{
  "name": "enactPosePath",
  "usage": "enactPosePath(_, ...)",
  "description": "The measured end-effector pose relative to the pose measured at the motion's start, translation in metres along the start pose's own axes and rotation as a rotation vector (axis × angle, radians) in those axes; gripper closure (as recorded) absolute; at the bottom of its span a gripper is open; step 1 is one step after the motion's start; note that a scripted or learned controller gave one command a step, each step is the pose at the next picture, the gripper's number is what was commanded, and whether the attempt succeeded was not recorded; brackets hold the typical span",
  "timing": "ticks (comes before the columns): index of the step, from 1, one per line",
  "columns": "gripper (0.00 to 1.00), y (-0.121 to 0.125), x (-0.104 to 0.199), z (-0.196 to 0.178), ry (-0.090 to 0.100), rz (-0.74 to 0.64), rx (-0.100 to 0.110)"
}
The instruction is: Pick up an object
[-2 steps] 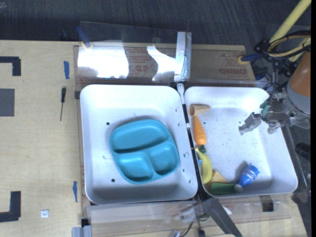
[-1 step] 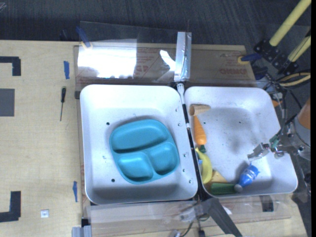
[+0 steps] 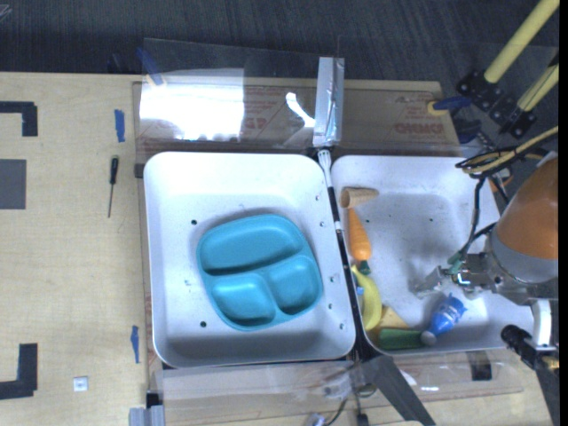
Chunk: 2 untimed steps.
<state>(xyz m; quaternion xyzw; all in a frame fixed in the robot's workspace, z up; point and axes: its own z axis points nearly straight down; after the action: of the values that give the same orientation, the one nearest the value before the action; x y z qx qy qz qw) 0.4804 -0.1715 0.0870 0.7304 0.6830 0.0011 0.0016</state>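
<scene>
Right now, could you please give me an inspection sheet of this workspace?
Surface: two white bins, left bin and right bin, on a light wooden bench.
Job's things: blue divided tray in the left bin; carrot, banana, green item and blue-capped bottle in the right bin.
Clutter: screwdriver on the bench.
Grippers: gripper low over the right bin, above the bottle; nothing seen held.
Cables: dark cables by the arm.
Surroundings: yellow poles, dark floor.
</scene>
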Motion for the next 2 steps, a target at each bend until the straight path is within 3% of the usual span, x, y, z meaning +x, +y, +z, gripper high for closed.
enactPosePath(1,0.00,0.001,0.004,0.000,-0.001,-0.239,-0.002)
enactPosePath(2,0.00,0.042,0.014,0.000,-0.002,-0.422,-0.003)
